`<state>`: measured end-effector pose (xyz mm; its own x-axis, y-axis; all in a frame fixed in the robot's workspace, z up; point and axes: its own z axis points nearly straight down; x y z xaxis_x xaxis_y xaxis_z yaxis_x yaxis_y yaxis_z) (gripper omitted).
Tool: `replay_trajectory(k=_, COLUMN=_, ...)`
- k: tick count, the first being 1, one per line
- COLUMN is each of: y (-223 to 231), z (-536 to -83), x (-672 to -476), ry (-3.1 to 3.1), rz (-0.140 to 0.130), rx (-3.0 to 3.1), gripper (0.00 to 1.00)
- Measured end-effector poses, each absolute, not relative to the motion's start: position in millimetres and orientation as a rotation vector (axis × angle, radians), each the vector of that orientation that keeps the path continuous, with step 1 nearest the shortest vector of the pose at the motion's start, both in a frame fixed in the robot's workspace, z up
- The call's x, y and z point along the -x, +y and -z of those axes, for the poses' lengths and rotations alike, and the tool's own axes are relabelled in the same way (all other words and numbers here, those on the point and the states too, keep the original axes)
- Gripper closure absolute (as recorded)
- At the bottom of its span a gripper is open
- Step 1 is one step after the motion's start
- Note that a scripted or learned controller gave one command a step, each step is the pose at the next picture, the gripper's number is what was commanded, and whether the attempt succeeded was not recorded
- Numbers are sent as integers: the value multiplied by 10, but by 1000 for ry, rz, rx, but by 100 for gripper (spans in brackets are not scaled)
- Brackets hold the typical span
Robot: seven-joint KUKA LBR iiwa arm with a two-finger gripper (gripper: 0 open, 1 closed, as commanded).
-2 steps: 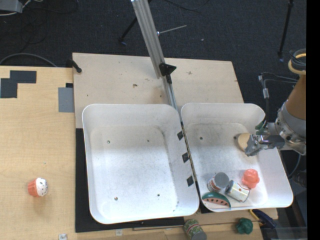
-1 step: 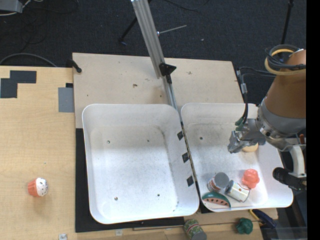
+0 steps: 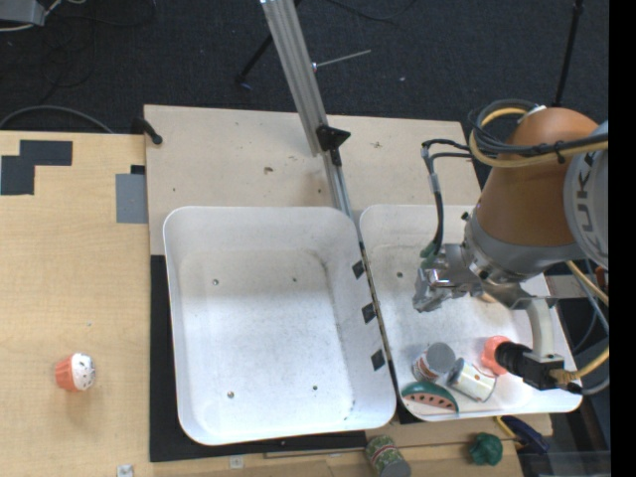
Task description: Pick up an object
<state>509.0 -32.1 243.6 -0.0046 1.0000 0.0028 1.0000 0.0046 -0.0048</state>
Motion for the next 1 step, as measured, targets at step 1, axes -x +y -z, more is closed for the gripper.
replay_trajectory(k=1, y=210, z=-2501, x=-5133, ry=-2224, rz=-2, rx=2213, gripper=100)
